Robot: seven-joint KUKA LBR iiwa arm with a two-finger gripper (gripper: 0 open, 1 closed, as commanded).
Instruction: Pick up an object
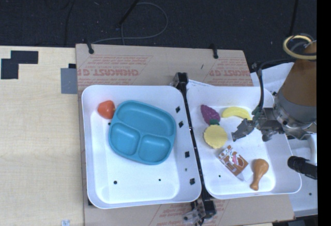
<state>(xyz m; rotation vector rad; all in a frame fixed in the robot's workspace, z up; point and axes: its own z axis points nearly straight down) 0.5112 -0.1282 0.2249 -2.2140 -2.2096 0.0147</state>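
Observation:
In the right bin [282,187] lie a purple toy fruit [209,113], a yellow banana [236,112], a round yellow toy [215,136], a red-and-white snack packet [232,161] and a brown drumstick [258,170]. My gripper [252,134] hangs over the right half of this bin, just right of the round yellow toy and below the banana. Its two dark fingers [240,131] are spread open with nothing between them. The orange-banded wrist rises at the right edge.
The left bin [129,191] holds a blue divided plate [141,132] and a small red tomato [106,109] at its upper left. A black divider clamp runs between the bins. Cardboard lies under both bins, and cables trail across the dark floor behind.

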